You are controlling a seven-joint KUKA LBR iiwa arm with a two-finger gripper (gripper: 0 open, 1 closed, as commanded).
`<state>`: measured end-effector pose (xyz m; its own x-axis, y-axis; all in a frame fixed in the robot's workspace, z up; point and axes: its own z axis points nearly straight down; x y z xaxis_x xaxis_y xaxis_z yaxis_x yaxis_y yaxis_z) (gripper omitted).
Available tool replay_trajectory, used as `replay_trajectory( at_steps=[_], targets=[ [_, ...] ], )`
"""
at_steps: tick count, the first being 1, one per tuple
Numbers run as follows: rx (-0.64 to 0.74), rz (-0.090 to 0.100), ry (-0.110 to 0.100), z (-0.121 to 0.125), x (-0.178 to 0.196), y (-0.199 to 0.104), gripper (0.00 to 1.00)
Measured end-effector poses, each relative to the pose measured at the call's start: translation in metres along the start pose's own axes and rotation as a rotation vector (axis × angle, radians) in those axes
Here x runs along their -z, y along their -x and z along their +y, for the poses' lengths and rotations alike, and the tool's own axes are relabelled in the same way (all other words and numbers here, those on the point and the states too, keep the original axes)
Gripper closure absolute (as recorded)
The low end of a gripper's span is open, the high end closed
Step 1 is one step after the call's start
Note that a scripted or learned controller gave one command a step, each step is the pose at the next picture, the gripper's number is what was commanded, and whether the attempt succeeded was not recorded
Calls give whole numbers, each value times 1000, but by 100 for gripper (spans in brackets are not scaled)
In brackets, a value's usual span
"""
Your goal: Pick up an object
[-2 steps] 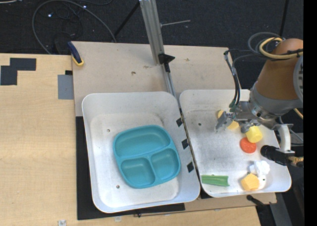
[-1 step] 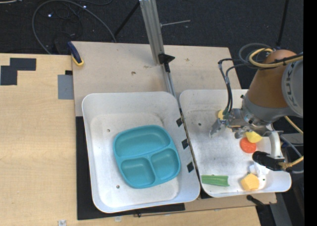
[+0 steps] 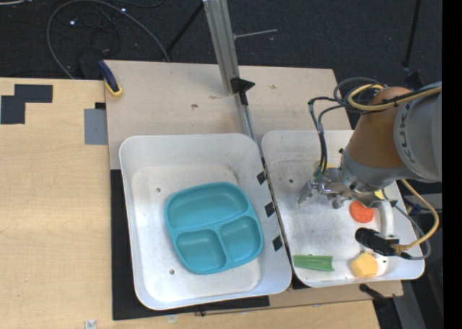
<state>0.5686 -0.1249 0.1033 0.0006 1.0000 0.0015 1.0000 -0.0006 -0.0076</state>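
Note:
My gripper (image 3: 323,192) hangs low over the middle of the right bin (image 3: 303,154), reaching in from the right. Its metal fingers (image 3: 309,192) stand apart, open, with nothing between them. An orange-red object (image 3: 361,212) lies just right of the gripper, partly under the wrist. A flat green object (image 3: 312,262) lies near the bin's front edge. A yellow object (image 3: 364,266) rests in the front right corner.
The left bin (image 3: 144,169) holds a teal divided plate (image 3: 214,226). A metal post (image 3: 224,39) rises behind the bins. A strip with black clips (image 3: 268,208) runs between the two bins. The right bin's back left part is bare.

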Motion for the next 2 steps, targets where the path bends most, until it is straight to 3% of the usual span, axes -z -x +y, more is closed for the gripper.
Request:
replay_trajectory(
  at_steps=[1, 2],
  targets=[
    [-1, 0, 9, 3, -9, 1, 0],
    [-4, 6, 16, 5, 2, -1, 100]
  ],
)
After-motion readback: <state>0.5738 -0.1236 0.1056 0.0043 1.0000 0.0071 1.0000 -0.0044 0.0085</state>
